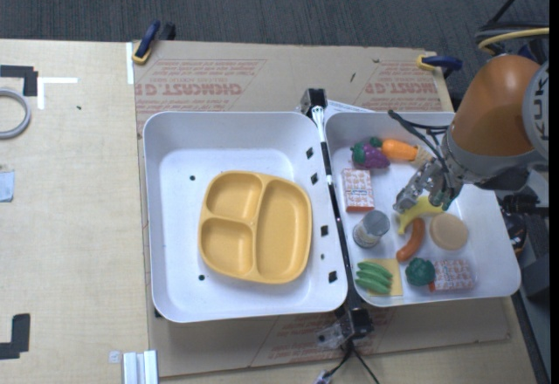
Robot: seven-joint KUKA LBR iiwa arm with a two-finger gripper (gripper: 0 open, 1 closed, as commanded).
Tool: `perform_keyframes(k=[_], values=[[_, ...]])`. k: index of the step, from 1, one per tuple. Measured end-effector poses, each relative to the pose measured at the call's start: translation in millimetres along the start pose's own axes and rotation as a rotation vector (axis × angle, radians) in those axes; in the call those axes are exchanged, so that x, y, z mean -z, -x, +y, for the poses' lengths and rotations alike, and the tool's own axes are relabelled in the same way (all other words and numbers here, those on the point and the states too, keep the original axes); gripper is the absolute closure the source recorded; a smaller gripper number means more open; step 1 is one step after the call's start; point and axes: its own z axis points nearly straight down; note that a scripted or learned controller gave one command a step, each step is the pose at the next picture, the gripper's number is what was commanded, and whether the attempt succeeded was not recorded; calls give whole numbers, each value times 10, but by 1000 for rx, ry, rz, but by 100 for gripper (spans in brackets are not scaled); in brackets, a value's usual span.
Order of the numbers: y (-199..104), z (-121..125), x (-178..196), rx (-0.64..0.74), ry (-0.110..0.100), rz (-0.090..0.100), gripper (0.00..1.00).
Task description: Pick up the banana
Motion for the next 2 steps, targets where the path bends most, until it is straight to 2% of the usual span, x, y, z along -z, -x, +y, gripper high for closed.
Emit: perform_keyframes(k=[1, 2], values=[[-383, -50, -102, 323, -1, 3, 100], [-397, 329, 2045, 300, 0, 0, 100]])
